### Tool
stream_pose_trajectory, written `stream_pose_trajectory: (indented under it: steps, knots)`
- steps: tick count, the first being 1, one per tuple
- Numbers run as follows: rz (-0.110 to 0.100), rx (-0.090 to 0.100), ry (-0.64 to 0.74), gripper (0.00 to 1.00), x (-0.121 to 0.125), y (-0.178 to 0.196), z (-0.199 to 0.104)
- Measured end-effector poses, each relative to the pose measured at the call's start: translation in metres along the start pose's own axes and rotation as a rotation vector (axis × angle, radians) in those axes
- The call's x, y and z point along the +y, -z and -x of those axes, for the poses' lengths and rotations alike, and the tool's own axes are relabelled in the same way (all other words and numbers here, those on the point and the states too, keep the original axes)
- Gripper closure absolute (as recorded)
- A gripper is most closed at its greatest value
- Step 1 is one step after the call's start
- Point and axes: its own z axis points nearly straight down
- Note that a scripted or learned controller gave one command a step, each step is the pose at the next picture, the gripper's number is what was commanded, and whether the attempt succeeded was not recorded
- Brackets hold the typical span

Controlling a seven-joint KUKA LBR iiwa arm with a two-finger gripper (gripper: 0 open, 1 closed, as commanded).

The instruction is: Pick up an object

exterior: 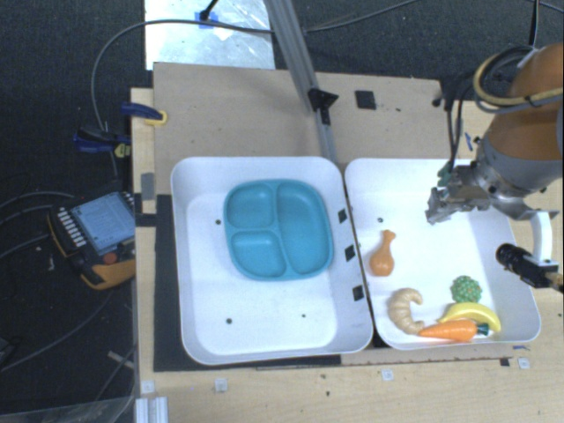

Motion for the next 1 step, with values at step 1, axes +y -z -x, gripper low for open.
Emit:
stream_pose_trajectory:
  steps: [1]
  knots:
    - [0.0,0.001,0.0,1.0,0.017,0.0013,-0.0595]
